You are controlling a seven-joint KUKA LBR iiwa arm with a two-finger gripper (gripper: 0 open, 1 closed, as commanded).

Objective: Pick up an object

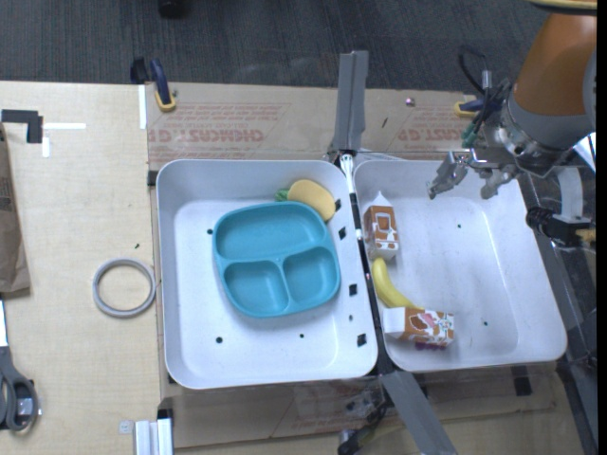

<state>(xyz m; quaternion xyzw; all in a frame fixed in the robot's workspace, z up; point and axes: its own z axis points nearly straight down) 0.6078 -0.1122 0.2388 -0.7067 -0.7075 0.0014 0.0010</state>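
Mirrored red lettering on the cardboard sheet behind the bins cannot be read. Well left of the gripper sits the blue divided tray, half covering a lemon. The gripper's fingers stand apart, holding nothing. Below-left lie two cartons, prints illegible, and a banana.

Tape ring on the wooden bench, scissors, blue clamp

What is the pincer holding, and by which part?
Nothing: the pincer hangs open above the right bin, apart from the cartons and banana.
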